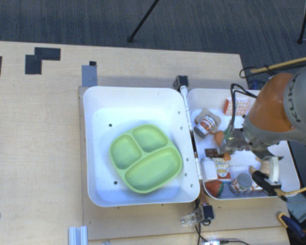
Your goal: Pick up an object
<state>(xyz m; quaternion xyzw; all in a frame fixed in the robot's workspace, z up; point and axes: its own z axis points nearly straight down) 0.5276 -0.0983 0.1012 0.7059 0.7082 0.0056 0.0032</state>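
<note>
The right bin (290, 173) holds several small items. A round jar with a brown and white label (208, 122) lies at its upper left, and a red and white carton (233, 106) is near the far rim. A small orange item (220, 136) and a dark brown bar (212, 152) lie mid-left. A small bottle with a red and white label (222, 168), a red and green fruit-like piece (214, 188) and a tin can (240, 183) sit near the front. My gripper (228, 143) hangs low over the bin's middle, beside the orange item and above the bottle.
The left bin (99, 103) holds a light green divided plate (146, 157). The arm's orange band and grey wrist (273, 114) cover the right bin's right half. A metal divider (188, 121) runs between the bins. Tripod legs cross the floor behind the bench.
</note>
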